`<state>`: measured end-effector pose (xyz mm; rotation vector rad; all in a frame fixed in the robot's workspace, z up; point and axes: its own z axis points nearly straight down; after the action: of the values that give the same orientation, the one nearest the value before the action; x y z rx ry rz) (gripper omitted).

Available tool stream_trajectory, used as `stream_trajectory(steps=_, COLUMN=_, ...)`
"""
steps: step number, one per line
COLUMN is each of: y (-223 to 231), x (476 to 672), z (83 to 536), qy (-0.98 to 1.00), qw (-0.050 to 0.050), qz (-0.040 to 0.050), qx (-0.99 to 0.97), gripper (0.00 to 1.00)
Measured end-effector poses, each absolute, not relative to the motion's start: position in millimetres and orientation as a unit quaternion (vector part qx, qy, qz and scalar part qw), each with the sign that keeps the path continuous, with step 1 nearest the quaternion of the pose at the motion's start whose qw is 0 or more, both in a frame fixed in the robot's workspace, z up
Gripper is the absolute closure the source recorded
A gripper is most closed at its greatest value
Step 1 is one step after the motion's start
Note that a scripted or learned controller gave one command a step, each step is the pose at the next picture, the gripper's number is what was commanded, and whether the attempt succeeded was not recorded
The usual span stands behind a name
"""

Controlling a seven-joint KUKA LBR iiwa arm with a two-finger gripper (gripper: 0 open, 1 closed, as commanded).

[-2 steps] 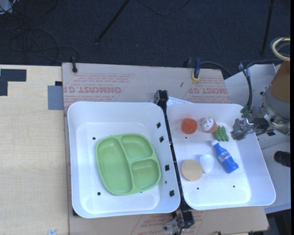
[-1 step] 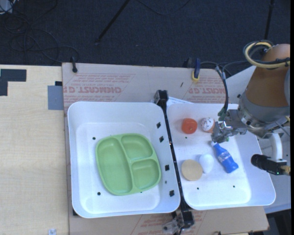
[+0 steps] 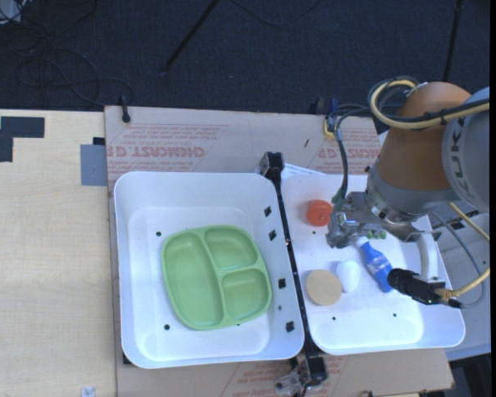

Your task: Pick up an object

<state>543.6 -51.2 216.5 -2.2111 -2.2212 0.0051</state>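
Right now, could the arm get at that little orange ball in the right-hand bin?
Probably yes. The orange ball lies in the open near the divider, with nothing on top of it, and the gripper hangs just beside it over the same right bin.

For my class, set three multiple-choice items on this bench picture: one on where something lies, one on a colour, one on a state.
1. Where does the green divided plate lie?
A. In the left bin
B. In the right bin
C. On the cardboard outside the bins

2. What colour is the small ball in the right bin?
A. Purple
B. Orange-red
C. Black

3. How does the blue bottle lie?
A. Standing upright on the plate
B. Lying on its side on the bin floor
C. Hanging over the bin's rim

Answers:
1. A: the plate rests on the floor of the left bin.
2. B: the ball shows orange-red against the white floor.
3. B: the bottle lies flat beside the tan disc and a white piece, below the gripper.
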Motion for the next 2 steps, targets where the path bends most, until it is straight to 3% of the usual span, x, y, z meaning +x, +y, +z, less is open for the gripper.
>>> stream_trajectory(steps=2, y=52.7, x=549.0, z=214.3, qy=-0.709, qw=0.003, qz=0.0028, qx=-0.706, gripper=1.00)
